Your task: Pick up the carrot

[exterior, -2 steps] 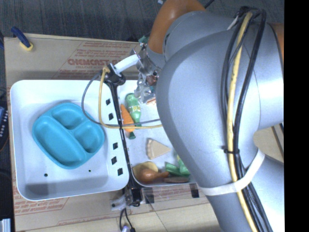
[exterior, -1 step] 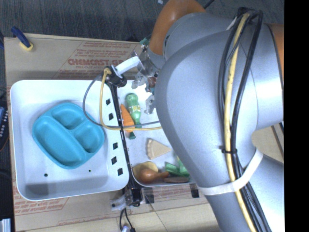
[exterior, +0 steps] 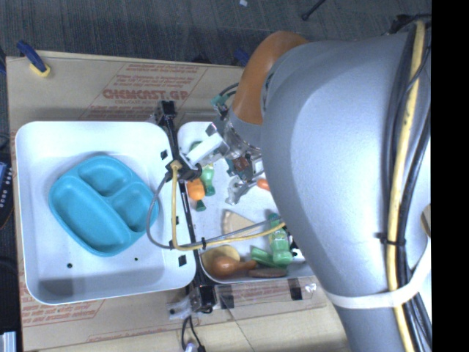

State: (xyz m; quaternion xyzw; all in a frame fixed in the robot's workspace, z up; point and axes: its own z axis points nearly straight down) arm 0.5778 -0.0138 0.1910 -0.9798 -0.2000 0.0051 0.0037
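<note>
The carrot [exterior: 196, 190] is a short orange piece with a green top, lying near the left wall of the right bin [exterior: 192, 134]. My gripper [exterior: 239, 178] hangs low over the same bin, a little to the right of the carrot and apart from it. The big grey arm covers most of that bin. A small orange bit [exterior: 262, 185] peeks out just right of the gripper, and I cannot make out what it is.
A blue divided plate [exterior: 102, 204] lies in the left bin [exterior: 44, 270]. In the right bin's near part are a beige wedge [exterior: 238, 222], a green bottle [exterior: 277, 248] and a yellow-brown item [exterior: 223, 261]. A yellow cable [exterior: 174, 211] runs along the divider.
</note>
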